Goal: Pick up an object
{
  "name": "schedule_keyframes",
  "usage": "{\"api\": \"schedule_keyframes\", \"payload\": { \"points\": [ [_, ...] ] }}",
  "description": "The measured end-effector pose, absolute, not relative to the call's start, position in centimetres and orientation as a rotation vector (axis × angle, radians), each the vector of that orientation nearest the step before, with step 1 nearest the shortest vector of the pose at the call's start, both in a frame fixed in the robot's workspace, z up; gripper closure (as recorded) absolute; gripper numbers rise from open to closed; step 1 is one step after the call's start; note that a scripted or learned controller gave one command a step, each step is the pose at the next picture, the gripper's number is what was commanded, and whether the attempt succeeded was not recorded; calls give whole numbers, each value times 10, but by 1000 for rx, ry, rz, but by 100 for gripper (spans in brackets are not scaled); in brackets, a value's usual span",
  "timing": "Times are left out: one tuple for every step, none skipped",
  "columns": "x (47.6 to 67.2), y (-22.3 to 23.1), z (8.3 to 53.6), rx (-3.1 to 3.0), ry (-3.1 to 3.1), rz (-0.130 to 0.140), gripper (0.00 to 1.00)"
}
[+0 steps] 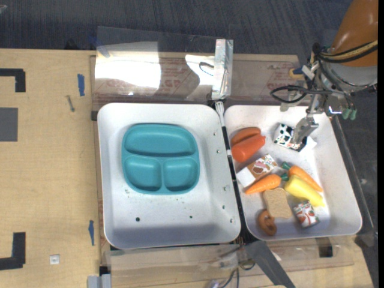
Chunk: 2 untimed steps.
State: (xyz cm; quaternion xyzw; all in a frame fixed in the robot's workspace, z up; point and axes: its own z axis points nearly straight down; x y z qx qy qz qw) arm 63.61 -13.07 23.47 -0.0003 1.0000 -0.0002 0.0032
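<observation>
The gripper (306,128) hangs low over the right bin's (348,179) far corner, just beside the black-and-white carton (287,135), apparently lining up a grasp; I cannot tell the jaws' state.

Two white bins (114,125) sit on a tan wooden table (42,179) marked with black corner brackets and short strips of blue tape. In the left bin lies a teal divided tray (160,157). The right bin (345,179) carries a red-orange piece (246,144), an orange carrot (264,185) with a green tip, a second orange carrot (305,176), a yellow piece (305,191), a tan slice (277,204), a brown item (266,221), a small red-and-white can (305,214), a white packet printed brown (259,168) and a black-and-white patterned carton (285,136). The grey arm (354,17) shows its orange band; the pincer (306,126) is silvery metal. Dark blue-grey carpet (180,5) lies beyond.
</observation>
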Motion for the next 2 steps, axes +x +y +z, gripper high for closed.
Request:
{"api": "schedule_keyframes", "payload": {
  "points": [
    [529, -158, 145, 38, 3144, 1, 0],
    [547, -167, 89, 113, 3130, -2, 0]
  ]
}}
